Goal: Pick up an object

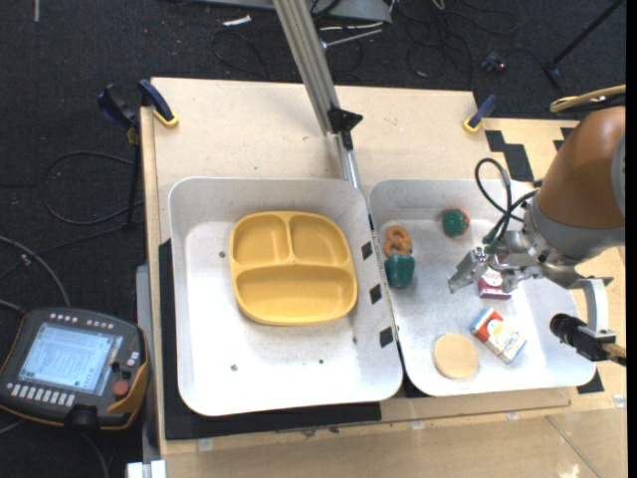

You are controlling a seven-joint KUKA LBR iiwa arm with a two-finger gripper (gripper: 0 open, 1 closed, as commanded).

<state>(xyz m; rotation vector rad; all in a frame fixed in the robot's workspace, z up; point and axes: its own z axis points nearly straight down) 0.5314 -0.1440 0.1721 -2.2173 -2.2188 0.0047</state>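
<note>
Bins number two on the counter (249,132): the left bin (199,366) holds one yellow divided tray (294,267), the right bin (557,366) holds six small things. I count one pretzel-like ring (397,237), one green pepper-shaped toy (400,269) just at its 6 o'clock, one dark green ball (455,222) toward 12, one tan disc (457,356) at 6, one red-and-yellow carton (499,335) whose long axis runs from 10 to 4 o'clock, and one small pink-and-white box (493,286). The arm (587,182) leans in from 3 o'clock, wrist bent down. Its tool (480,272) hangs right beside that pink box; whether the fingers are spread or closed, I cannot tell.
</note>
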